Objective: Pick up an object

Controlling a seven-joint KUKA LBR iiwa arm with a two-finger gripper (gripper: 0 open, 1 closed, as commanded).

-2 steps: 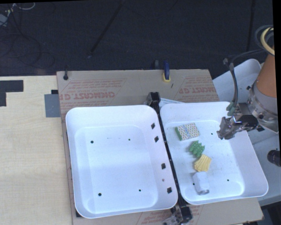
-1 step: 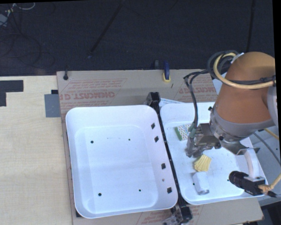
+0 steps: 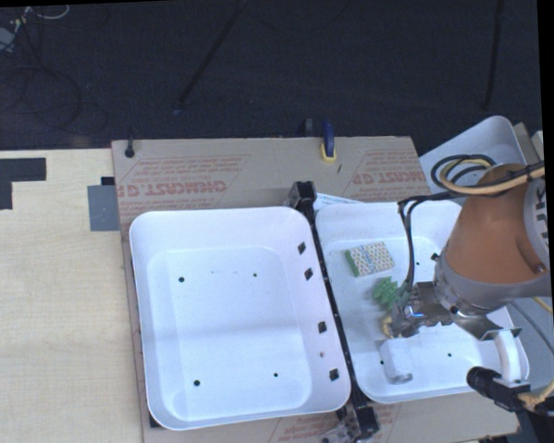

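Observation:
The right bin [image 3: 360, 223] holds a small patterned green-and-white block [image 3: 369, 257], a green leafy object [image 3: 386, 292] and a white cylinder-like object [image 3: 395, 361] near the front. My gripper [image 3: 407, 316] reaches in from the right and is low in this bin, just below the green object and above the white one. A small yellowish bit shows at its tip. The arm's orange band [image 3: 491, 242] and wrist hide the right part of the bin.
The left bin [image 3: 150, 269] lies beside the right one, with black clips [image 3: 318, 297] along the divider between them. Both bins rest on a cardboard sheet [image 3: 219, 173]. Cables [image 3: 459, 169] loop at the back right.

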